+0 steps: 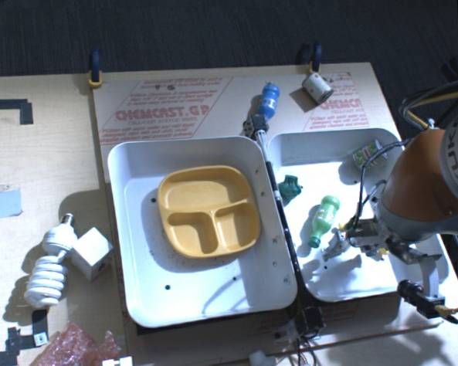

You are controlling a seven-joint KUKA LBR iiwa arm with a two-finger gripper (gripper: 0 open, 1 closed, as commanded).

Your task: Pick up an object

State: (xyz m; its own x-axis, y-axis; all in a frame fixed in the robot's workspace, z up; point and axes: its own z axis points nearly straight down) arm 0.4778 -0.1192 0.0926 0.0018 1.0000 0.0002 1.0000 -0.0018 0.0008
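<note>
In the right bin a green plastic bottle lies at a slant, cap toward the upper right. A small teal object rests near the bin's left wall. At the bin's upper right corner, a small labelled item is partly hidden by the arm. My gripper is low in the right bin, just below and right of the green bottle's base, with the orange-banded wrist above it. I see nothing clearly held in it. A yellow divided tray sits in the left bin.
The divider between the bins runs just left of the green bottle. Outside the bins, a spiral light bulb and a white cube lie at the left. A blue bottle lies on the board behind.
</note>
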